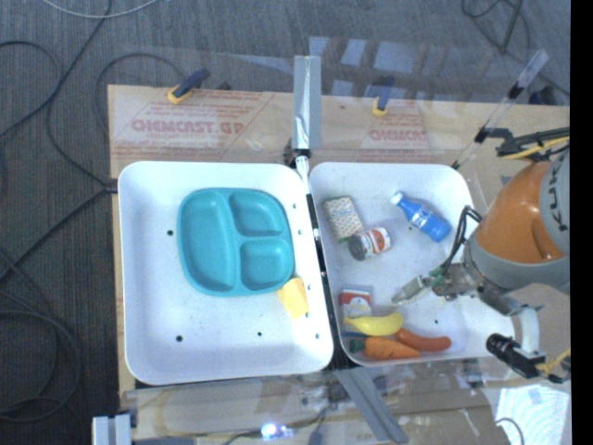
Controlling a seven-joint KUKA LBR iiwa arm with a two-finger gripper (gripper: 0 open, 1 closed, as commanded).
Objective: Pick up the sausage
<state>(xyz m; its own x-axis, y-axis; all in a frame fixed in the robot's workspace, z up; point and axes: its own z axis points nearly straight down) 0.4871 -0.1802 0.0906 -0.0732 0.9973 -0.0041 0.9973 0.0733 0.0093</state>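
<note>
The sausage (425,342) is a short reddish-orange link lying near the front wall of the right bin (463,182). Its left end touches an orange carrot (389,349). My gripper (409,293) hangs over the middle of that bin, reaching in from the right, its tip pointing left. It is above and slightly left of the sausage, apart from it, and I see nothing held in it. The grey wrist with the orange band (528,225) sits over the bin's right wall.
A yellow banana (373,324) and a small red box (356,300) lie left of the gripper. Farther back are a cracker box (342,217), a can (372,243) and a blue bottle (422,217). The left bin (148,341) holds a teal divided plate (236,239) and a yellow wedge (294,297).
</note>
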